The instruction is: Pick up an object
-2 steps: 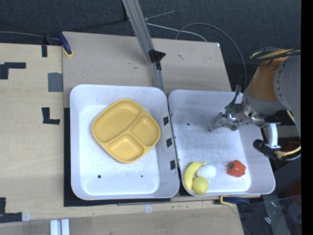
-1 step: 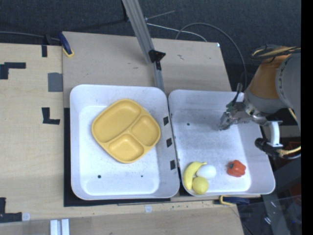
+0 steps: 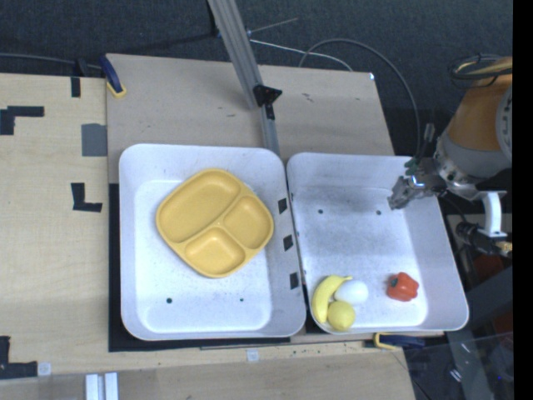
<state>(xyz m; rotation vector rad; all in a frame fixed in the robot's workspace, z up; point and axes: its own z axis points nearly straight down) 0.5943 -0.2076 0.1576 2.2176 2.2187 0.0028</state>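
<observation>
While the jaws' state cannot be told, a small red pepper sits glossy in the right bin.

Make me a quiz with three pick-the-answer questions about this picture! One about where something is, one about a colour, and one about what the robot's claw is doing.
1. Where is the yellow three-compartment plastic plate?
A. in the left white bin
B. in the right white bin
C. on the wooden bench

2. What colour is the small pepper-shaped toy?
A. blue
B. red
C. green

3. Where is the grey gripper?
A. pressed on the plate
B. above the right bin's far right corner, apart from the toys
C. squeezing the curved yellow banana

Answers: 1 A, the plate lies in the left bin. 2 B, the toy is red. 3 B, the gripper hangs far from the banana, the white egg and the yellow lemon.
</observation>
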